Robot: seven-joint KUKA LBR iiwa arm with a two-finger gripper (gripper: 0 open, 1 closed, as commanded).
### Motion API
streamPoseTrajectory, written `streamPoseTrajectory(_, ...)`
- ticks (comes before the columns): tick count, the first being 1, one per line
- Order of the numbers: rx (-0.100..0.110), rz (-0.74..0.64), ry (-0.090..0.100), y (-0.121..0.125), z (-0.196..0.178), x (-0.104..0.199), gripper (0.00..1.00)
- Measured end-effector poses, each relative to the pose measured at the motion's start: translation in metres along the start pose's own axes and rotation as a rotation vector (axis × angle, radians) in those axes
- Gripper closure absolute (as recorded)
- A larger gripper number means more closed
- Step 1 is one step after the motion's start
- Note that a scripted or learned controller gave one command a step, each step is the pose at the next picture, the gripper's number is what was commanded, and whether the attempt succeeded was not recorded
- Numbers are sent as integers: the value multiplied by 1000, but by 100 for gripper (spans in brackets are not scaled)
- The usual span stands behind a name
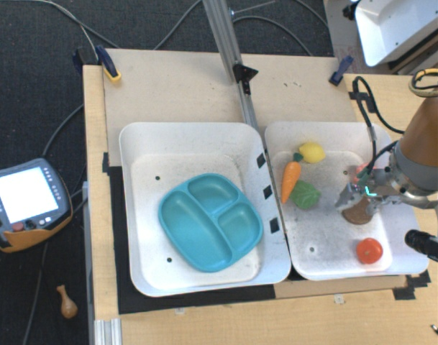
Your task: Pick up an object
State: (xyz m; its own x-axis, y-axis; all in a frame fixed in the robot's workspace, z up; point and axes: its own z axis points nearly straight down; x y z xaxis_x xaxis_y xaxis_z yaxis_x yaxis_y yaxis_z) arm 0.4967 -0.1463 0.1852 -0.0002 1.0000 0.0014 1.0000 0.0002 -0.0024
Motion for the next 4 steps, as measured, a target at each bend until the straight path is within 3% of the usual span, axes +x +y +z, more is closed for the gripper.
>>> streamPoseTrajectory(1,-1,0,0,0,0,0,0)
streamPoseTrajectory(2,5,1,2,-1,63,0,0)
streamPoseTrajectory(3,-4,0,0,1,99,0,0)
streamPoseTrajectory(4,-11,1,-4,2,86,-1,100)
